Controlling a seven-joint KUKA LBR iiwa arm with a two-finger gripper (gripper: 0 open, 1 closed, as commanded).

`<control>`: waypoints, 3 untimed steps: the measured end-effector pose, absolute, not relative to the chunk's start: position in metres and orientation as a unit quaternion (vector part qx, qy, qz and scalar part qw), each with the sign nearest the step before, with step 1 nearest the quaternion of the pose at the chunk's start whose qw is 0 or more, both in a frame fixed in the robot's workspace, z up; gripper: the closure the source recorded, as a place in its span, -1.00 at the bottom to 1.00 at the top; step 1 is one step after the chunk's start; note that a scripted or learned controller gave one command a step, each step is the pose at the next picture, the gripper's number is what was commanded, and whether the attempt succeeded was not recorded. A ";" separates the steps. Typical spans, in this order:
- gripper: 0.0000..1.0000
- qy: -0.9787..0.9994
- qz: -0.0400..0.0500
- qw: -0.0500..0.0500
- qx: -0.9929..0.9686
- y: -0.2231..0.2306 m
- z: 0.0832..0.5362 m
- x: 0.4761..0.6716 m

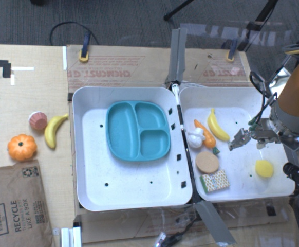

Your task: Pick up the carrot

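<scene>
The carrot (205, 133) is a small orange piece lying slantwise in the right bin (242, 192), near that bin's left wall. A yellow banana (218, 126) lies just to its right and a white object (194, 138) touches its left side. My gripper (248, 141) hovers over the middle of the right bin, to the right of the carrot and apart from it. Its fingers (237, 140) are spread open with nothing between them.
In the right bin there are also a round tan disc (207, 162), a speckled block (214, 181) and a yellow lemon (264, 169). The left bin (90, 179) holds a teal divided plate (139, 130). On the bench at left lie a banana (54, 130), a pumpkin (22, 147) and a pink object (38, 121).
</scene>
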State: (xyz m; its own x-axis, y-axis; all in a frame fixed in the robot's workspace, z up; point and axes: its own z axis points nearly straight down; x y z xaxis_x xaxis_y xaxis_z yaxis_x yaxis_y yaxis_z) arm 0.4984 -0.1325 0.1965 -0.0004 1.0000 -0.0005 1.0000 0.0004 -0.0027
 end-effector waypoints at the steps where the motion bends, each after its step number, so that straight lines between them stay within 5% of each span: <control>1: -1.00 -0.820 0.000 0.001 -0.572 -0.114 0.122 0.546; 2: -1.00 -0.884 0.000 -0.001 -0.467 -0.111 0.092 0.579; 3: 1.00 -0.883 0.000 -0.002 -0.469 -0.113 0.101 0.579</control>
